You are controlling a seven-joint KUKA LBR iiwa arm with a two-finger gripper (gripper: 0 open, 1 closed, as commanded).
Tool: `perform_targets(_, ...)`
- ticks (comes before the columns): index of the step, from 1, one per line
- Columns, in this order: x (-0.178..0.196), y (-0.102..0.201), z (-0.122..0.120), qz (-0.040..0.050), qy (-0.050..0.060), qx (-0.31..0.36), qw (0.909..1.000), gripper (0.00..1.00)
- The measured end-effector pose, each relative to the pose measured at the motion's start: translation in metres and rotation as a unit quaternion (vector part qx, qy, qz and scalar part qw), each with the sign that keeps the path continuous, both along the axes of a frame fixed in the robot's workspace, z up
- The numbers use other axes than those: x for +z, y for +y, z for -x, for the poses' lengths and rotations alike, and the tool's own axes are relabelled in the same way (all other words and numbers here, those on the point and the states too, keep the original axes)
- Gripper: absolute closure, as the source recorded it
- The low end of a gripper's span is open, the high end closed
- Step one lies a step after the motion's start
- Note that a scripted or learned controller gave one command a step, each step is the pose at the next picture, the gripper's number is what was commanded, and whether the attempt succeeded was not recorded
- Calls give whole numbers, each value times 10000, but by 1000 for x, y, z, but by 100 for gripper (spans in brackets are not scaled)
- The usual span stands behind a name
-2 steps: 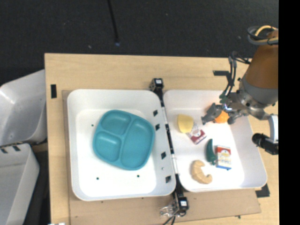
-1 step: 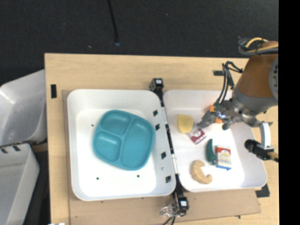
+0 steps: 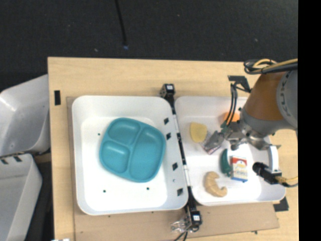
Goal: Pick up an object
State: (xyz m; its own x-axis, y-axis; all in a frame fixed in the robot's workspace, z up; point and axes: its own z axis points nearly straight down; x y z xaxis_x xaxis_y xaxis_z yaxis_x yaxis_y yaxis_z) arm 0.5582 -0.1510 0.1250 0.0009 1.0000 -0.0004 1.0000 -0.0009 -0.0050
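My gripper (image 3: 213, 143) hangs over the middle of the right bin (image 3: 200, 107), reaching in from the right on the grey arm with its orange band (image 3: 263, 102). Just to its left lies a pale yellow piece (image 3: 198, 131). Below it rest a teal-green object (image 3: 224, 163) and a small white, red and blue box (image 3: 240, 168). A tan curved croissant-like piece (image 3: 214, 184) lies near the bin's front edge. An orange object (image 3: 230, 117) peeks out behind the wrist. Nothing is visibly held by the gripper.
The left bin (image 3: 90, 190) holds a teal divided plate (image 3: 132, 149). A black-clipped ridge (image 3: 177, 149) separates the two bins. Cables (image 3: 233, 97) run along the arm above the right bin. The wooden bench (image 3: 125, 77) surrounds both bins.
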Motion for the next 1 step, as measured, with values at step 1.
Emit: perform_targets(1, -25, -1, 0, 4, -17, -6, 10000, 0)
